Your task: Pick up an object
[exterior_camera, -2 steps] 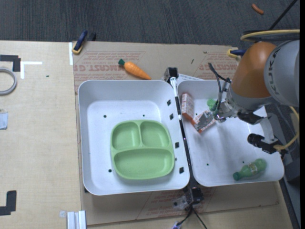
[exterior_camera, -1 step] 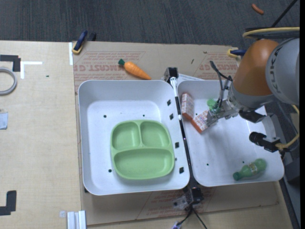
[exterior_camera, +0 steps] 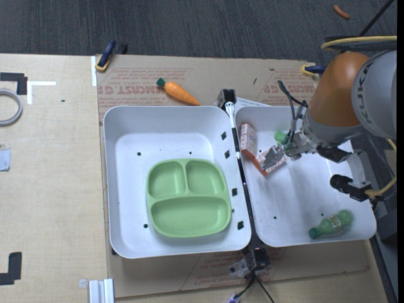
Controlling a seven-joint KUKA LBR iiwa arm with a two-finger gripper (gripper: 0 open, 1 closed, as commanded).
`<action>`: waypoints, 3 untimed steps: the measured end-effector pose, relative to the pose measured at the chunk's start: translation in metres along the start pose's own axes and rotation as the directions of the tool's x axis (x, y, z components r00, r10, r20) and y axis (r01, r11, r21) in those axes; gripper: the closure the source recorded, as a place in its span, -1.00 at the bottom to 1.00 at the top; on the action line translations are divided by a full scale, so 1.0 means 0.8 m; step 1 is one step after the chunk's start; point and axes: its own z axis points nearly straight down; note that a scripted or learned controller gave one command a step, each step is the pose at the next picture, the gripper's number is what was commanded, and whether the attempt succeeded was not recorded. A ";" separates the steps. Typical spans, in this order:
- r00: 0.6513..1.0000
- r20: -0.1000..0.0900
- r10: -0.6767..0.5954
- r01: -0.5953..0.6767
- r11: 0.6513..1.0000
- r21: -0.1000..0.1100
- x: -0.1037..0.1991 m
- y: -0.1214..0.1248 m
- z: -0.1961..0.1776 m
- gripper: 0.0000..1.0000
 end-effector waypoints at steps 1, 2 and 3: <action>1.000 -0.002 -0.002 0.002 1.000 -0.002 -0.014 0.037 0.031 -1.00; 1.000 0.005 0.001 -0.001 1.000 -0.009 -0.017 0.039 0.016 1.00; 1.000 0.005 0.001 -0.001 1.000 -0.009 -0.017 0.039 0.016 -1.00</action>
